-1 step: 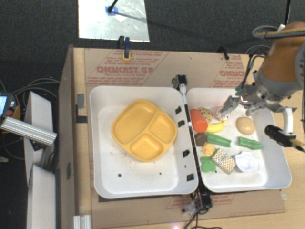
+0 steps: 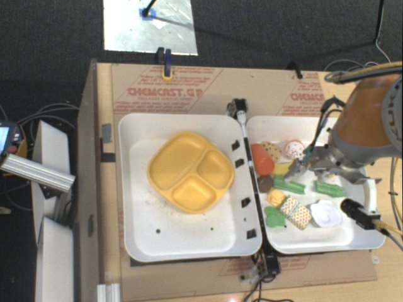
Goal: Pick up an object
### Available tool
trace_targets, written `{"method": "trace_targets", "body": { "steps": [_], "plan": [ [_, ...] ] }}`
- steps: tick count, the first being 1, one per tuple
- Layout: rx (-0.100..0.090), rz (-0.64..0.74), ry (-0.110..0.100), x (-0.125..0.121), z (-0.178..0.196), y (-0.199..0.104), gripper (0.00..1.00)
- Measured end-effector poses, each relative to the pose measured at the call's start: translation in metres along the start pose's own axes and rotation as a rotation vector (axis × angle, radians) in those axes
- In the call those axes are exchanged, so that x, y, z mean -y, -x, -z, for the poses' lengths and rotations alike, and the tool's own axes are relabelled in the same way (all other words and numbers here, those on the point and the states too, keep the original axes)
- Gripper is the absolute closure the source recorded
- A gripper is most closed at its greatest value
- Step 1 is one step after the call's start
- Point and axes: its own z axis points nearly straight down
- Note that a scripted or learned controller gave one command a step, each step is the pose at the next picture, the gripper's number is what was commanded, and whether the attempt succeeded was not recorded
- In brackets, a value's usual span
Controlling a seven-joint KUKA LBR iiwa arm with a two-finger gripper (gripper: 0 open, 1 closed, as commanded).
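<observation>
The right bin (image 2: 315,243) holds several toy foods. Among them are a red-orange piece (image 2: 262,159), a speckled cookie (image 2: 272,150), a pink-and-white ball (image 2: 294,148), a long green piece (image 2: 288,185), another green piece (image 2: 329,189), a yellow lump (image 2: 276,197), a checkered block (image 2: 297,212) and a white piece (image 2: 325,214). My gripper (image 2: 310,162) hangs low over the middle of this bin, just right of a small yellow piece (image 2: 281,167) and above the long green piece. The grey wrist hides most of it.
A yellow divided plate (image 2: 191,170) lies in the left bin (image 2: 141,231). A black ridge with clips (image 2: 247,168) separates the two bins. The arm's orange and grey body (image 2: 371,115) covers the right bin's far right corner. Cables lie off the bench at left.
</observation>
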Motion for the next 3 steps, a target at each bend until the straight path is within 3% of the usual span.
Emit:
{"method": "trace_targets", "body": {
  "steps": [1, 2, 3],
  "plan": [
    [0.0, 0.001, 0.003, 0.023, -0.035, -0.01, 0.0],
    [0.007, -0.001, 0.014, -0.05, -0.054, 0.072, 0.0],
    [0.002, -0.002, 0.002, -0.001, -0.072, 0.087, 0.0]
  ]
}}
